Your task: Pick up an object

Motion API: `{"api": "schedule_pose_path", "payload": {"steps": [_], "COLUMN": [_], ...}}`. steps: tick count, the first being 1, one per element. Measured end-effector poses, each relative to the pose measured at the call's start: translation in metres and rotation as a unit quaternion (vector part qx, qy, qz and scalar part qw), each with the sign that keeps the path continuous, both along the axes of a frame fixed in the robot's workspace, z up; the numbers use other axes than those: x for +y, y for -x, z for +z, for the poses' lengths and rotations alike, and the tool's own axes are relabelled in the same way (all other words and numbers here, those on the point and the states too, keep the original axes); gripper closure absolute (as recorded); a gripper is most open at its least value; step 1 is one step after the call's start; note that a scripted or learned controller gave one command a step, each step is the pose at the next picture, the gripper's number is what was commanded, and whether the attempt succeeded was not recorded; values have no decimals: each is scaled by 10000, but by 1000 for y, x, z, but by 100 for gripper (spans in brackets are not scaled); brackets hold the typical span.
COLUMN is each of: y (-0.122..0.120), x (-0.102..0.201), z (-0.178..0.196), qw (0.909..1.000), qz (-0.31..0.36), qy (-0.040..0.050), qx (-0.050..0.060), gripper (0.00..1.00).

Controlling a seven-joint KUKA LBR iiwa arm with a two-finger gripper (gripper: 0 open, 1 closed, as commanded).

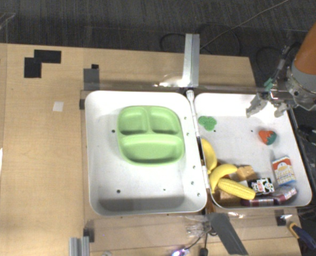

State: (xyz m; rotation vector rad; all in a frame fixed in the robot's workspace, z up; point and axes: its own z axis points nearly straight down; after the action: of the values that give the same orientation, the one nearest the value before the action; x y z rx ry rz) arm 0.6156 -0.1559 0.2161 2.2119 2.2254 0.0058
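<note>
Arm: reached in from the right, orange band seen above the wrist, the gripper (267, 106) hung over the far right corner of the right bin (238, 143).
Gripper state: two fingers spread apart, nothing seen between them.
Strawberry toy (267, 137): red and green, rounded, lying just below the gripper on the bin floor, apart from it.
Green leafy piece (207, 123): soft-edged, seen well to the gripper's left.
Bananas (218, 170): yellow, smooth, curved, lower left of the gripper, beside a ridged corn cob (235, 188).
Small carton (283, 170): printed, boxy, below the gripper.
Left bin (99, 185): a matte green divided tray (150, 134), far left of the gripper.
Surface (35, 159): pale wood.
</note>
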Motion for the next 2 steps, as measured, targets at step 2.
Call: {"api": "schedule_pose_path", "payload": {"steps": [2], "y": [3], "x": [-49], "z": [-127], "qw": [9945], "qz": [1048], "qy": [18], "qx": [-24], "gripper": [0]}}
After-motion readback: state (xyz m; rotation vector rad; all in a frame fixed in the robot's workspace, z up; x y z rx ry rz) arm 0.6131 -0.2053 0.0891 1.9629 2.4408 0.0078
